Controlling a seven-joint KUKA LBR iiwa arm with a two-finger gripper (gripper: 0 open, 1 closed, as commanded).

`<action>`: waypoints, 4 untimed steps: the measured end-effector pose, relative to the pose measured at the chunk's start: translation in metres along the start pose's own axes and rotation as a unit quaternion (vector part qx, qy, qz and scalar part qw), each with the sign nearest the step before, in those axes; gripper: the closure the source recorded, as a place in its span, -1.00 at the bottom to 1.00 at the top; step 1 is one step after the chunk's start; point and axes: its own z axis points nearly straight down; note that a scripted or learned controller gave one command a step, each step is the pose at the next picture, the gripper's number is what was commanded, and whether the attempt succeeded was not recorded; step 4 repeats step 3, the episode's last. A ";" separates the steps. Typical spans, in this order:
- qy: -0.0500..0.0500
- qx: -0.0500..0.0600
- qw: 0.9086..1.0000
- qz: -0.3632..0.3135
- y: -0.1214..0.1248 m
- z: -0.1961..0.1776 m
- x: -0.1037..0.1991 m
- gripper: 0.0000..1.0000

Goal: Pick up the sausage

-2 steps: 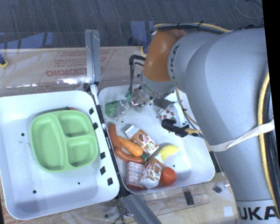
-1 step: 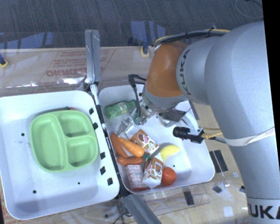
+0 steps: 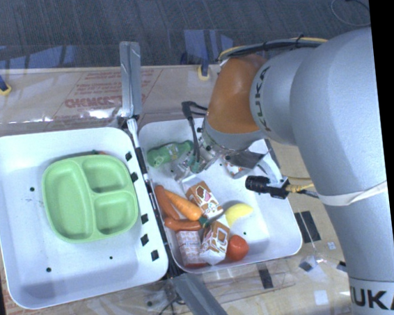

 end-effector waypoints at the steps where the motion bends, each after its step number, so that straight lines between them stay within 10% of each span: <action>1: 0.000 0.000 0.978 0.207 0.075 -0.153 0.021 1.00; 2: 0.001 0.002 0.993 0.116 0.022 -0.088 0.072 1.00; 3: 0.001 0.001 0.998 0.065 0.091 -0.150 0.128 1.00; 4: 0.001 0.001 0.998 0.065 0.091 -0.150 0.128 1.00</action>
